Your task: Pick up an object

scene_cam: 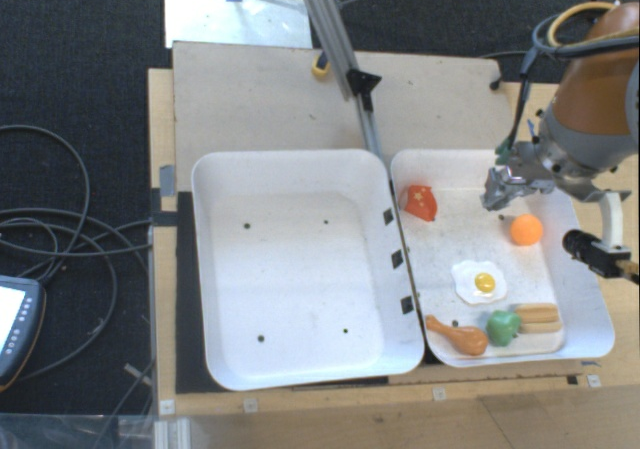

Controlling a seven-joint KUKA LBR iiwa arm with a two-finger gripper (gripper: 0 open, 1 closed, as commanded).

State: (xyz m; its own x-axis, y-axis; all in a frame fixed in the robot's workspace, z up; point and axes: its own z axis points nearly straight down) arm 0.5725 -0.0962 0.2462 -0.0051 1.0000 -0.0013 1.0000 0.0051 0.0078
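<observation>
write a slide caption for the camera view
End effector above the right bin, near the orange ball and fried egg.

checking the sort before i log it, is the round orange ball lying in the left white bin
No, the round orange ball lies in the right shallow white bin, near the flat fried-egg toy.

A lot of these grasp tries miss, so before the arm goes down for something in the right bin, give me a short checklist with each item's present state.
1. Gripper over the right bin: ok, above its far part.
2. Gripper lined up over a target: not ok; the orange ball sits nearer the camera, the red piece to its left.
3. Nothing between the fingers: cannot tell.
4. Ball free of neighbours: ok, apart from the fried egg.
5. Near-edge items separable: not ok; drumstick, green piece and hot dog crowd together.
</observation>
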